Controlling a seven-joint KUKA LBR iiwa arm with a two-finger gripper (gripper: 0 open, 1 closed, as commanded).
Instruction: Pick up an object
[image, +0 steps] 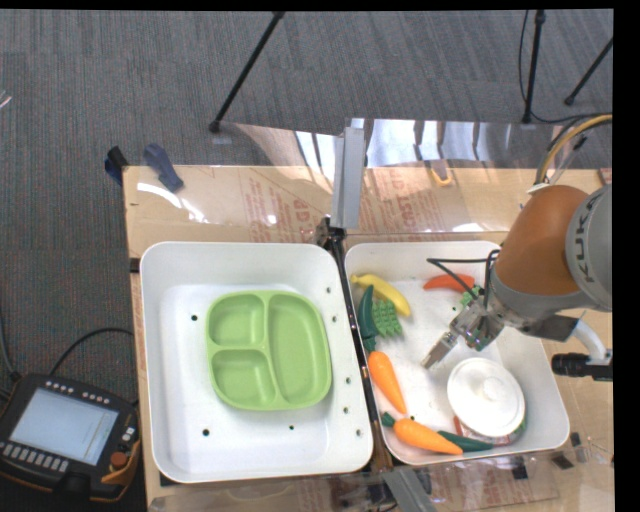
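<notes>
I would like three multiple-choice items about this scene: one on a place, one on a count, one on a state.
1. Where does the green divided plate lie?
A. in the left bin
B. in the right bin
C. on the floor

2. How many orange toy carrots are in the right bin?
A. one
B. two
C. four

3. How does the end effector stand?
A. shut on the banana
B. holding the plate
C. over bare bin floor, holding nothing

Key:
1 A, the plate sits in the left bin.
2 B, one carrot lies by the divider, another carrot at the near wall.
3 C, nothing is between its tips; the toy banana lies apart.
</notes>
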